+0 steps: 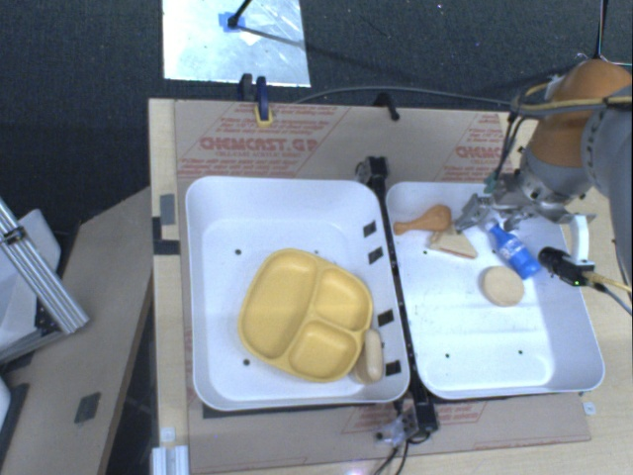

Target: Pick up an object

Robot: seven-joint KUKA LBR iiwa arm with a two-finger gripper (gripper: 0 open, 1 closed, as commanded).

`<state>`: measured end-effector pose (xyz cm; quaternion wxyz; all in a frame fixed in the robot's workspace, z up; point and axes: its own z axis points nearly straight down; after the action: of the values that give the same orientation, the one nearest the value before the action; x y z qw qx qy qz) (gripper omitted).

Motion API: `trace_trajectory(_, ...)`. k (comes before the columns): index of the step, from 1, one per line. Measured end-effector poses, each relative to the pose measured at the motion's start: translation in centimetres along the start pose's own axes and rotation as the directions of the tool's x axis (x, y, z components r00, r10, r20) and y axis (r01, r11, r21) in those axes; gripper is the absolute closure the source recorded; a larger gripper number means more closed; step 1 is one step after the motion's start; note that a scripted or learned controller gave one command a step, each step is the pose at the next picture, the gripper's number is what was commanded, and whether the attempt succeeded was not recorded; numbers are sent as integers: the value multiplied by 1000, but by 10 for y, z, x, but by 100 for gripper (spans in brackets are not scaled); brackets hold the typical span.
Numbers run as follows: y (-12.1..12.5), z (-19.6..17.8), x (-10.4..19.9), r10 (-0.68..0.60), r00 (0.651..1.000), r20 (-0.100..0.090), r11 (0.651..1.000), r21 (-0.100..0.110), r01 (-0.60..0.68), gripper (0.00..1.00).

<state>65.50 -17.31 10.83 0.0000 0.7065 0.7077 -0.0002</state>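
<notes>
As you read the bench from the left, you meet the left bin [213, 265] first, holding a yellow divided tray [305, 313] tilted a little, its three compartments facing up. You see a small beige bread roll [371, 355] touching that tray's lower right corner, standing on end against the bin's inner wall. Past the black divider you come to the right bin [495, 364]. Near its upper left you find a tan drumstick [425, 221], its long axis nearly level, the thin bone end pointing left and the fat end to the right. Just below it, touching or nearly so, lies a pale wedge-shaped slice [453, 246] with its tip toward the left. Further right you have a blue bottle [512, 248], its long axis running from upper left to lower right, with the paler end toward the upper left, close under the arm's tool. A round beige cookie [502, 286] sits just below the bottle. The gripper [487, 212] hangs low over the bin's upper part, between the drumstick and the bottle; whether its fingers are open or closed you cannot tell, and nothing is seen between them.
</notes>
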Motion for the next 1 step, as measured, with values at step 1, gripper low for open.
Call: trace_trajectory(1, 2, -14, 0, -1, 1000, 1, 1000, -7, 1, 100)
